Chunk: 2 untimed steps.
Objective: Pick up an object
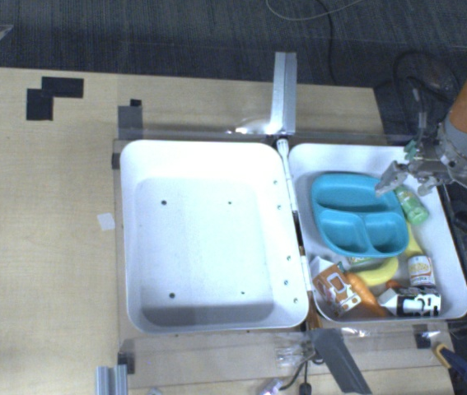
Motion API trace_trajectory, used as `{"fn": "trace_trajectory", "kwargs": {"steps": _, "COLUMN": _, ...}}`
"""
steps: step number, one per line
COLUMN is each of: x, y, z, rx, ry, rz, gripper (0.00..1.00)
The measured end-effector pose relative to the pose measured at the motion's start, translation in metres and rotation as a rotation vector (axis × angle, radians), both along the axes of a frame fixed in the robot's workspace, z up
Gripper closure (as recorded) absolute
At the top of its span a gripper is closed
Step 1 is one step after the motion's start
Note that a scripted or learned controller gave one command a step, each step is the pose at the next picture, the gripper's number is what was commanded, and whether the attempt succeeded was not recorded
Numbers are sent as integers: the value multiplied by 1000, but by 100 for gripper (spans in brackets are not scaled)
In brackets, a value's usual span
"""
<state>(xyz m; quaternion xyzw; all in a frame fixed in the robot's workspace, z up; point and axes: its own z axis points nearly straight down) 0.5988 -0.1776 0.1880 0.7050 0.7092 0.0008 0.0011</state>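
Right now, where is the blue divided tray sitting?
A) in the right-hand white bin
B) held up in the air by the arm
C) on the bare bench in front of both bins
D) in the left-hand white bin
A: the blue divided tray lies inside the right-hand bin, among the other small items, while the end effector is beside the tray's upper right corner.
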Motion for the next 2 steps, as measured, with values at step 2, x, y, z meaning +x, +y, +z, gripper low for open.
{"fn": "trace_trajectory", "kwargs": {"steps": 2, "x": -4, "y": -22, "z": -93, "rx": -8, "ry": -11, "rz": 56, "gripper": 0}}
